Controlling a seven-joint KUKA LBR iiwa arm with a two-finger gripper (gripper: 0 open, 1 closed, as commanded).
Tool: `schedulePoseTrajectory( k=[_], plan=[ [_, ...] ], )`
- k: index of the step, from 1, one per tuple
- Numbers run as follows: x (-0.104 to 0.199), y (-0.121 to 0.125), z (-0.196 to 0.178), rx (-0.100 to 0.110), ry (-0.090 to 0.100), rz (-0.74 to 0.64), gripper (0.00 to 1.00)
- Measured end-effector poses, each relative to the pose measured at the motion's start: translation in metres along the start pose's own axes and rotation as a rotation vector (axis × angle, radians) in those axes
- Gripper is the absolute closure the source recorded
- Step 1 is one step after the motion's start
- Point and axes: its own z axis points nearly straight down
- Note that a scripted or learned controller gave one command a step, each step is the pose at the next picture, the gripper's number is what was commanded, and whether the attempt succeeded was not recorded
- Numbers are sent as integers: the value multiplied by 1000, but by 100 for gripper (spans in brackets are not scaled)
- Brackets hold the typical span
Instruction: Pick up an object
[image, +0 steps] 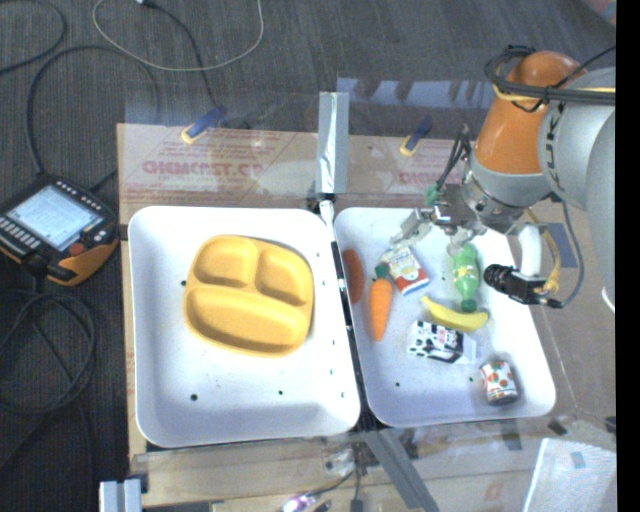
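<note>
While the jaws (437, 228) hang spread over the right bin (530, 400), nothing is pinched.
Nearest targets: carton (404, 270) & green bottle (464, 277), just below, w/ banana (455, 314) touching bottle. Risk: crowded items, so a finger may land on one, nudging it away & closing on air.

The gripper (437, 228) hangs open over the far end of the right bin (530, 400), just above a small carton (404, 269) and a green bottle (464, 275). Nearer than the carton lie a carrot (380, 307) and a banana (455, 315). A yellow tray (250, 294) fills the left bin (160, 400).
</note>
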Motion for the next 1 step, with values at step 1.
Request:
schedulePoseTrajectory(
  k=[1],
  plan=[
    [-44, -44, 86, -1, -1, -43, 0]
  ],
)
